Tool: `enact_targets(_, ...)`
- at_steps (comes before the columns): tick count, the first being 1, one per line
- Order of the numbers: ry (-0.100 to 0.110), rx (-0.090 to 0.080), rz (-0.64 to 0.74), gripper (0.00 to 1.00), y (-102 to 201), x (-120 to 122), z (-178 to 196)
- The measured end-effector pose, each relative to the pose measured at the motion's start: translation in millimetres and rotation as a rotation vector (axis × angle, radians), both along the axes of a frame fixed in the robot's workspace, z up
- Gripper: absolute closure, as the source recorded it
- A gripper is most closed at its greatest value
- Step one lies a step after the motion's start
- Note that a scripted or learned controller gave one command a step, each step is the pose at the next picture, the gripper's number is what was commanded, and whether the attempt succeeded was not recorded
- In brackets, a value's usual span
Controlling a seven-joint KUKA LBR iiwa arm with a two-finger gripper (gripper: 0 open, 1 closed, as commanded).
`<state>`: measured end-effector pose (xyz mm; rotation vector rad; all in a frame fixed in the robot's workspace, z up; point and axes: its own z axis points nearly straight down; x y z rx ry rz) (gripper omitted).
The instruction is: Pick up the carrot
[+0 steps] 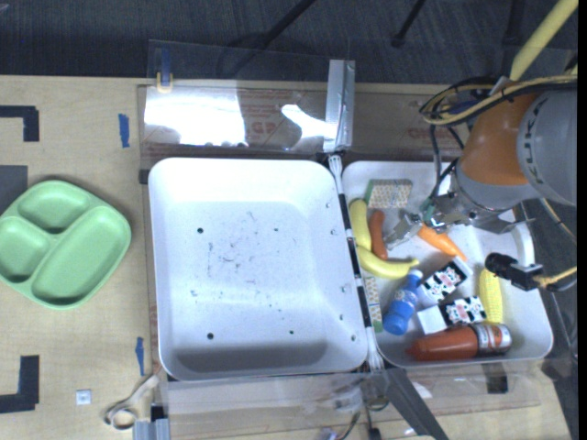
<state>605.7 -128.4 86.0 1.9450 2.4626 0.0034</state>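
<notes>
The carrot (439, 239) is a short orange piece lying in the right bin (541, 337), just right of the banana (371, 247). My gripper (405, 226) hangs low over the upper middle of that bin, its metal tip between the banana and the carrot. The carrot's upper left end lies right against the gripper's body, and whether they touch is unclear. The grey arm with its orange band (495, 149) comes in from the upper right.
The right bin also holds a blue bottle (401, 308), a red bottle (456, 342), a corn cob (492, 298), small printed boxes (451, 293) and a green pad (390, 193). The left bin (248, 264) stands beside it. A green divided plate (60, 242) sits far left.
</notes>
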Motion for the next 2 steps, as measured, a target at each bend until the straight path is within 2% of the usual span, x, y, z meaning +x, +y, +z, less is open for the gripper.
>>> enact_targets(1, -0.006, -0.001, -0.001, 1.00, -0.5, 1.7, 11.9)
enact_targets(2, 0.004, 0.001, -0.490, 1.00, 53.3, 41.4, 98.8)
